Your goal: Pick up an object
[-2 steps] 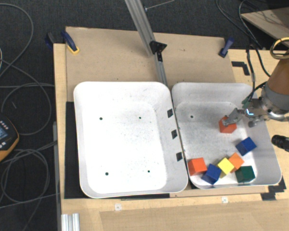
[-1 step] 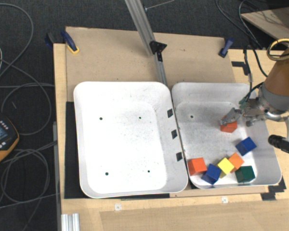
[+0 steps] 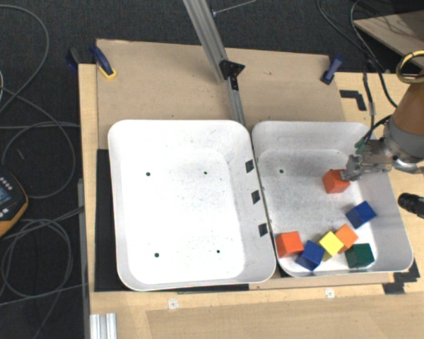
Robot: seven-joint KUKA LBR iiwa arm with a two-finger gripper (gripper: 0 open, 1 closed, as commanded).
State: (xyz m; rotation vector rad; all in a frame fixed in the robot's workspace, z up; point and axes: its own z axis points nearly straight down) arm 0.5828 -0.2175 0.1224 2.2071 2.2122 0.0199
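An orange-red block (image 3: 333,182) lies in the middle of the right bin (image 3: 304,129). My gripper (image 3: 355,168) hangs just to its upper right, at the block's edge; I cannot make out whether it touches the block. Nearer the front of that bin lie a blue block (image 3: 361,213), an orange block (image 3: 290,243), a second blue block (image 3: 311,254), a yellow block (image 3: 331,243), a small orange block (image 3: 347,236) and a green block (image 3: 360,256).
The left bin (image 3: 127,189) sits beside the right one, with a row of black clips (image 3: 255,196) along the shared edge. A slanted metal pole (image 3: 212,41) rises from the back. Cables lie on the floor to the left.
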